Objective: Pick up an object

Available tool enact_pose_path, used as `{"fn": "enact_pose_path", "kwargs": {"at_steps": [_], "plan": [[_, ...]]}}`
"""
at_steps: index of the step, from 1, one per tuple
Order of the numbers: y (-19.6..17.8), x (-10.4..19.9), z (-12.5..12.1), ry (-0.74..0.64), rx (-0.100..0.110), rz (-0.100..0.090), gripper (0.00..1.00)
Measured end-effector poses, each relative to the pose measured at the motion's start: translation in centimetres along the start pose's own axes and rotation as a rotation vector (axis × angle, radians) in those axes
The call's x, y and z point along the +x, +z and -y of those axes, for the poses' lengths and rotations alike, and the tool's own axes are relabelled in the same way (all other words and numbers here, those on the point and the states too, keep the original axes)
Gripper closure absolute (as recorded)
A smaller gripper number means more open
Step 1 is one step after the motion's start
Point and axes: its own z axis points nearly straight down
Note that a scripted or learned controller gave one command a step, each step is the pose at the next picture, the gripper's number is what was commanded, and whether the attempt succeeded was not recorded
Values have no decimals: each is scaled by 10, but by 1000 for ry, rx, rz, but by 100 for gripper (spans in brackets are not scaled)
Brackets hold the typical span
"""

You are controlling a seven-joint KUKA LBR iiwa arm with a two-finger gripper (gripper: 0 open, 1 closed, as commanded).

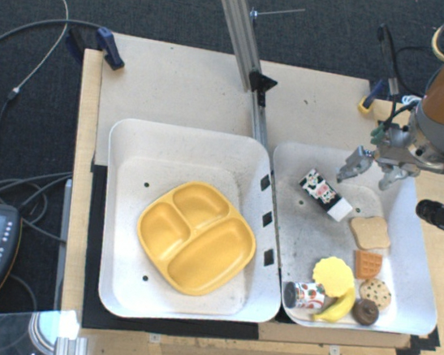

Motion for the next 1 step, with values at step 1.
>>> {"fn": "enact_pose_path", "kwargs": {"at_steps": [1], "plan": [[-12, 1, -1, -2, -3, -1, 100]]}}
